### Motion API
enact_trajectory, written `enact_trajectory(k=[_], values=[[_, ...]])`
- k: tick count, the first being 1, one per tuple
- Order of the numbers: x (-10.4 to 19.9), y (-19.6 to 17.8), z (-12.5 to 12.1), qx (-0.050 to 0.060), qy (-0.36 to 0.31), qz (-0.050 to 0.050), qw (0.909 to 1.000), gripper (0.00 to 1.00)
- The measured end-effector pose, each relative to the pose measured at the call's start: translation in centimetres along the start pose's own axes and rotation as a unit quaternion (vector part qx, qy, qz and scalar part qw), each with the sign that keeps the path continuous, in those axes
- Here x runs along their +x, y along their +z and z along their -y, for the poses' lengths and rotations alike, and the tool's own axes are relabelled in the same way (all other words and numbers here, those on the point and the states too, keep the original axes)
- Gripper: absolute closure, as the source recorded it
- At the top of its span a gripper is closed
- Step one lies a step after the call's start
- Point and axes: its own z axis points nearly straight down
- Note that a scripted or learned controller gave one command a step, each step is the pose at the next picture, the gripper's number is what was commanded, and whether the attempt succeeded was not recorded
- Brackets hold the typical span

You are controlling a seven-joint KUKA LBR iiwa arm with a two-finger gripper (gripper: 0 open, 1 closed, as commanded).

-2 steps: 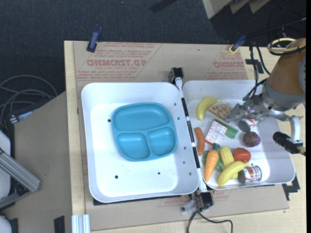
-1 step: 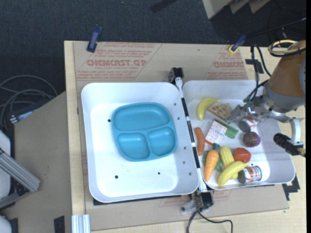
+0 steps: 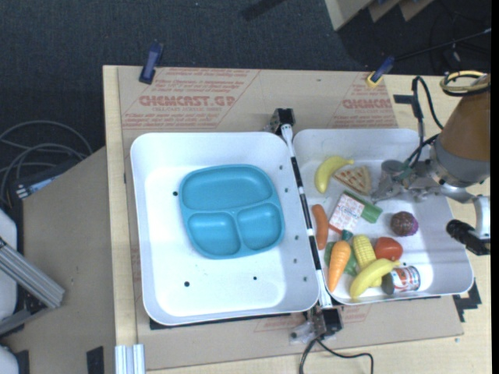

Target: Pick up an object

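Observation:
The right bin [image 3: 437, 150] holds a pile of toy food. A small yellow banana [image 3: 330, 170] and a tan waffle wedge [image 3: 355, 179] lie at its back left. Below them are a thin orange carrot [image 3: 318, 225], a white packet [image 3: 346, 211] and a green piece [image 3: 371, 212]. A dark purple ball [image 3: 404, 224], a red tomato [image 3: 388, 248], a corn cob [image 3: 363, 248], a second carrot [image 3: 337, 262], a larger banana [image 3: 369, 278] and a small can [image 3: 405, 277] fill the front. My gripper [image 3: 392, 179] hangs low just right of the waffle wedge, above the green piece.
The left bin [image 3: 156, 209] carries a blue divided plate [image 3: 231, 210]. A black clip [image 3: 282, 118] sits at the bins' shared back edge. The arm's orange band [image 3: 470, 127] and cables crowd the right bin's far right side.

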Motion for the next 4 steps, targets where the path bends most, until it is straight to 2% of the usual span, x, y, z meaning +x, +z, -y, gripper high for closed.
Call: enact_trajectory(k=[1, 2, 3, 4], values=[[5.7, 1.0, -9.1, 0.008, 0.000, -0.004, 1.0000, 0.00], [1.3, 1.0, -3.5, 0.010, 0.001, -0.004, 0.9999, 0.00], [2.6, 1.0, -1.7, 0.010, 0.001, -0.004, 0.9999, 0.00], [2.6, -0.1, -1.8, 0.009, 0.001, -0.004, 1.0000, 1.00]])
